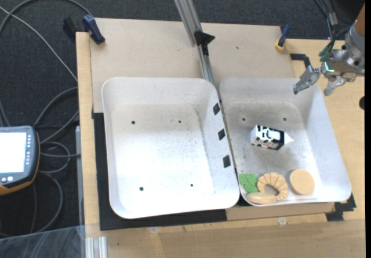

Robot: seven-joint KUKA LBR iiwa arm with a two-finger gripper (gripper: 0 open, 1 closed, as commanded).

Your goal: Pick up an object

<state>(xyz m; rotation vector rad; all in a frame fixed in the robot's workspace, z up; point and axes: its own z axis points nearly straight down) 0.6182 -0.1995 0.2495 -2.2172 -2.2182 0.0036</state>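
My gripper (pixel 317 84) hangs over the back right corner of the right bin (pixel 324 129), its two fingers spread apart with nothing between them. Well below it in the view, a small black-and-white carton (pixel 269 137) lies in the middle of that bin. Along the bin's front edge sit a green leafy piece (pixel 248 181), a tan croissant-shaped piece (pixel 272 185) and a round tan cookie (pixel 302 182).
The left bin (pixel 122 152) lies beside the right one, split by a rail with black clips (pixel 221 134). A slanted metal pole (pixel 184 4) rises from the bench's back. Blue and yellow clamps (pixel 93 28) grip the board. A handheld screen (pixel 14 155) sits far left.
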